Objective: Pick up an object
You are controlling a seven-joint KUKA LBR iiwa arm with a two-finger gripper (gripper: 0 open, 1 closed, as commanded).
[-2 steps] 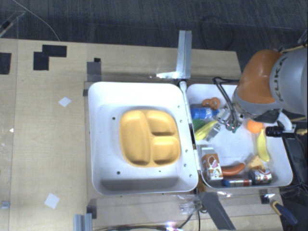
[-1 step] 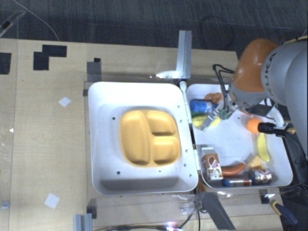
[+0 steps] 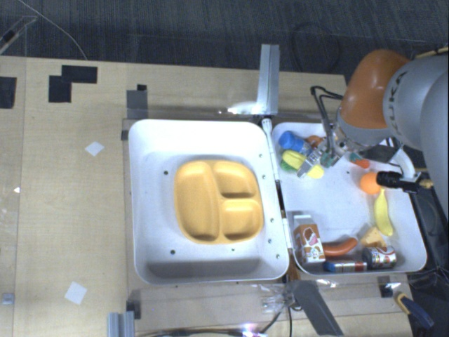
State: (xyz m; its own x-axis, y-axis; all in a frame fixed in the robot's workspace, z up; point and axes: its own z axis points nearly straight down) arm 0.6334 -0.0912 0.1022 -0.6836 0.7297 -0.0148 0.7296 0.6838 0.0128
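Wooden bench (image 3: pixel 63 209) carried two white bins | dark carpet (image 3: pixel 175 12) past its far edge | gripper (image 3: pixel 317 159) over right bin (image 3: pixel 414 255), jaw state indiscernible

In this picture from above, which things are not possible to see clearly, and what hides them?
- Claw in the camera view: too small and blurred against the toys to tell how its fingers stand, or whether it touches the yellow-green toy.
- Blue toy: partly covered by the claw.
- Label on the small can: too small to read.
- Arm: cut off by the right edge.
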